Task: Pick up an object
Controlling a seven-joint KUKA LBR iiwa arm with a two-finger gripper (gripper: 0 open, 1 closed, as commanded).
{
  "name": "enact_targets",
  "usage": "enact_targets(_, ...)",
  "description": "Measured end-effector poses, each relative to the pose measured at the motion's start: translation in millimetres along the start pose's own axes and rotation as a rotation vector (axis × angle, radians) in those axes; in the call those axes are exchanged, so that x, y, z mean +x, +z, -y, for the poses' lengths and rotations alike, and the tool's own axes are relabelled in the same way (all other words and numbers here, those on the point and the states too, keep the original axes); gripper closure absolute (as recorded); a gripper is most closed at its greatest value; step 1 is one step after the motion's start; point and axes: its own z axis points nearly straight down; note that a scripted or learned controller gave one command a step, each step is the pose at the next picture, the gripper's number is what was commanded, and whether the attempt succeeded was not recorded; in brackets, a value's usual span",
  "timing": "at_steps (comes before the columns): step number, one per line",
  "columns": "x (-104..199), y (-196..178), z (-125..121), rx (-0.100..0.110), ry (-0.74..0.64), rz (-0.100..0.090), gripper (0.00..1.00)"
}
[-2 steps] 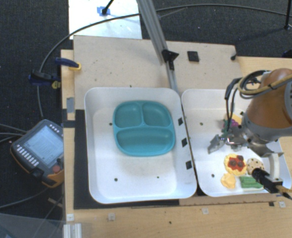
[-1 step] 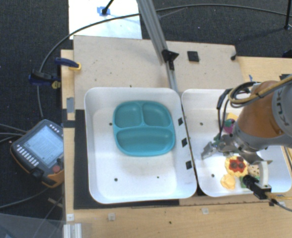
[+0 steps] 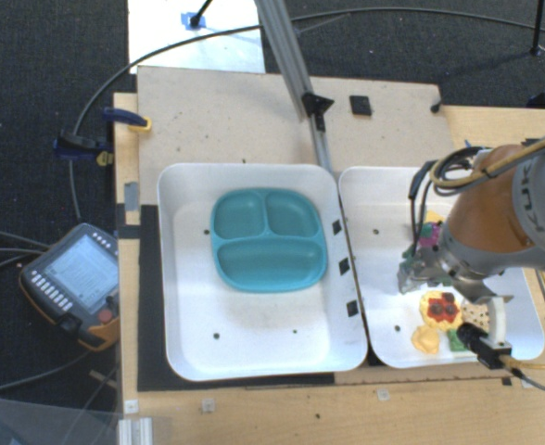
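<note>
My gripper (image 3: 415, 274) is low inside the right bin (image 3: 376, 211), under the grey and orange arm that comes in from the right. Just right of it lies a yellow and red toy (image 3: 438, 308). Toward the bin's front edge sit a small pale yellow piece (image 3: 425, 339) and a green piece (image 3: 458, 339). A purple and green object (image 3: 430, 234) peeks out behind the wrist. The arm hides part of this cluster, and I see nothing held.
A teal divided plate (image 3: 268, 240) lies in the left bin (image 3: 184, 286). A white spotted block (image 3: 483, 315) rests near the right bin's front right. A grey pole (image 3: 291, 54) slants over the bench's back. A pendant (image 3: 73, 281) sits left of the bench.
</note>
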Motion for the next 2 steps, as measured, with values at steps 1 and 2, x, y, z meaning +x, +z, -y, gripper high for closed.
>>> enact_targets(1, 0.0, -63.4, 2.0, -0.004, -0.002, 0.001, 1.00)
enact_targets(2, -0.2, -116.1, 0.6, -0.003, -0.003, 0.001, 1.00)
